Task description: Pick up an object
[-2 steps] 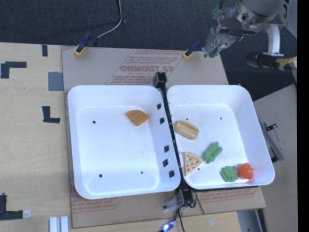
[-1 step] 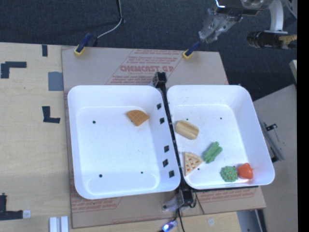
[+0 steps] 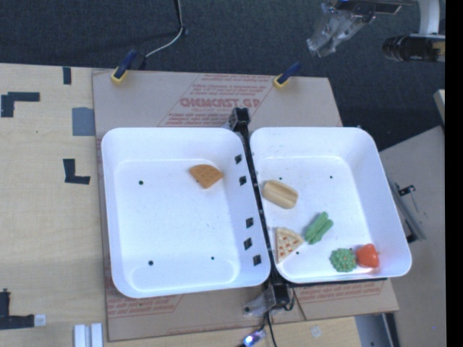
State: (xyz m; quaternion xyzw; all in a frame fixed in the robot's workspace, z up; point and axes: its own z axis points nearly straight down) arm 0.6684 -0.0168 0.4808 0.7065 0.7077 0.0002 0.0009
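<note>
Five toy foods await you: bread roll, pizza slice, green beans, broccoli, tomato, all in the right bin. Gripper parked high beyond the bins (grip unreadable), likely keeping your view unobstructed.

Orange wedge flat, left bin.
</note>
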